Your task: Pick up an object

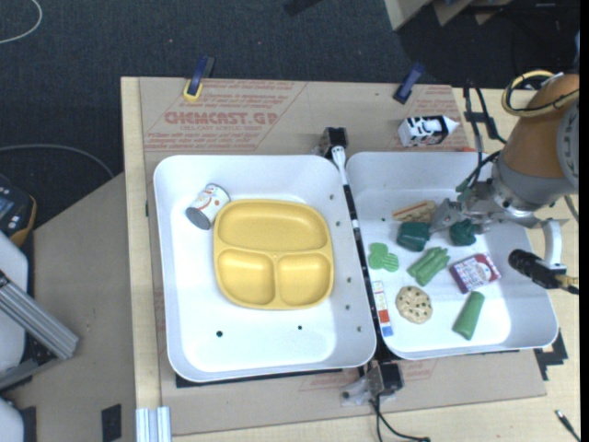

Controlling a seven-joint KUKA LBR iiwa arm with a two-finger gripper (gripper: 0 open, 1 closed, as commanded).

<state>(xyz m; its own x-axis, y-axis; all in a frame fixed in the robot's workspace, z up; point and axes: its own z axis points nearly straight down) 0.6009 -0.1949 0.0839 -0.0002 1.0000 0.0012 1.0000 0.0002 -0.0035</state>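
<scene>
My gripper (457, 215) hangs low over the upper middle of the right bin (529, 325), at the end of the grey arm with the orange band (538, 136). A dark green piece (463, 234) lies just under it. To its left are a dark green block (413, 237) and a tan stick (411, 212). Farther forward lie a leafy green piece (384, 258), a green pickle (428, 266), a maroon packet (474, 272), a cookie (414, 304) and a green cylinder (468, 314). I see nothing lifted off the bin floor.
The left bin (184, 339) holds a yellow divided plate (273, 251) and a small tipped cup (206, 205) at its upper left. A black-and-white item (427, 129) sits on the bench behind the right bin. A small card (380, 307) lies by the bins' divider.
</scene>
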